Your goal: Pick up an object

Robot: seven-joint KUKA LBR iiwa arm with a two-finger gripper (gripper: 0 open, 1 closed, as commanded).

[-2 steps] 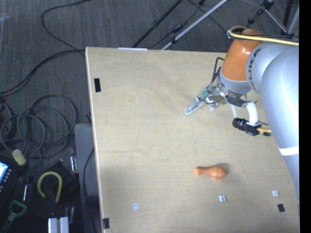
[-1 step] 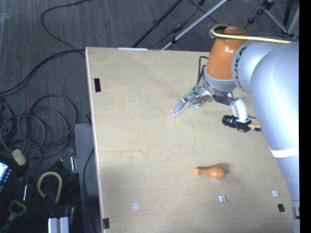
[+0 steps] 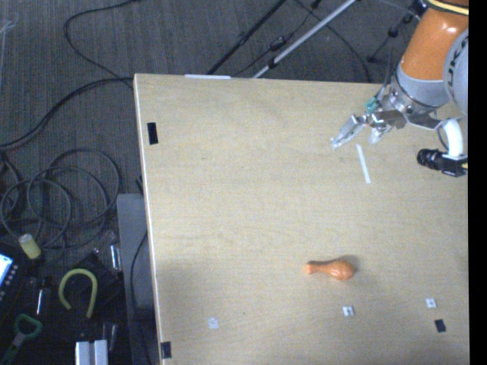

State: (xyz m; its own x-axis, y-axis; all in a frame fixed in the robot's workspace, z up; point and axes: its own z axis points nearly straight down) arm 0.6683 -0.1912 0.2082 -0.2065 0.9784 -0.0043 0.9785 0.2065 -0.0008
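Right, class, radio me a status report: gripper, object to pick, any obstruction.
Gripper over the upper right of the bench, nothing between fingers. Orange object lies well apart. White stick beside gripper.

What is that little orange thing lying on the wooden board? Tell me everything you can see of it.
The orange object is small and pear-shaped: a rounded bulb at its right end narrowing to a slim neck that points left. It looks smooth and a little glossy, perhaps plastic or rubber, though the picture is too coarse to be sure. It lies flat on its side on the light wooden board, in the lower right part, casting a faint shadow. Nothing else touches it; the gripper hangs well above it in the picture, apart.
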